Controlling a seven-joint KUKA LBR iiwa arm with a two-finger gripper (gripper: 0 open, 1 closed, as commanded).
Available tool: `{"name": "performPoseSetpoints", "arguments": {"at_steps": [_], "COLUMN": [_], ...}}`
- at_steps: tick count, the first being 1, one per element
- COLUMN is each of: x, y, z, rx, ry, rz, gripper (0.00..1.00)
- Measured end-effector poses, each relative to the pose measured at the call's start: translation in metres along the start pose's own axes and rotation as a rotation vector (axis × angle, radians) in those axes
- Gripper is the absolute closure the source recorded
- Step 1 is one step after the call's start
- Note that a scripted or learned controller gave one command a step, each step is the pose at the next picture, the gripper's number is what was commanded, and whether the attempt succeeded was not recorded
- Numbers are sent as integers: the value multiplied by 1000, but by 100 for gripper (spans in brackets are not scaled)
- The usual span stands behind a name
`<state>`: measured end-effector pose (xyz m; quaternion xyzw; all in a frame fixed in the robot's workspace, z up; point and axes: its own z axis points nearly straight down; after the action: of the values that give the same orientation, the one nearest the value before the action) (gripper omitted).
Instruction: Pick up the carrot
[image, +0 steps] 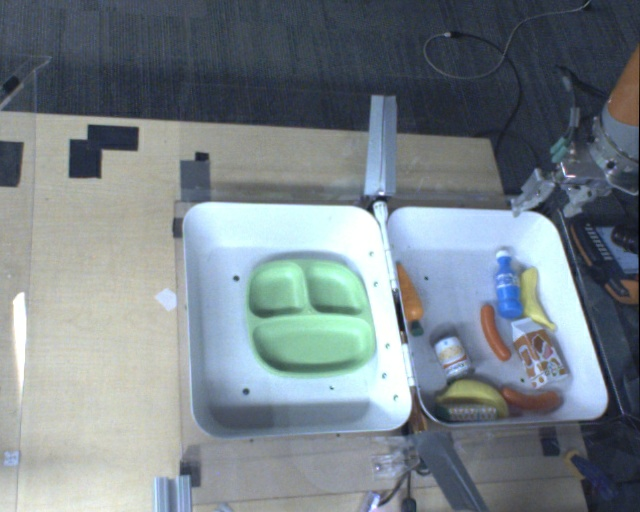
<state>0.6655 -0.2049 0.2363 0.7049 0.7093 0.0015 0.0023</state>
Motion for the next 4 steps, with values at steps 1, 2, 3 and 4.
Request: {"name": "performPoseSetpoints", "arguments": {"at_steps": [1, 2, 3, 4], "x": [34, 97, 100, 135], "y": [5, 4, 8, 6], "z": [148, 149, 135, 49], "rx": [-1, 2, -8, -3], "ry": [-1, -1, 0, 1], "rz": [-166, -222, -227, -18], "gripper": [0, 0, 100, 100]}}
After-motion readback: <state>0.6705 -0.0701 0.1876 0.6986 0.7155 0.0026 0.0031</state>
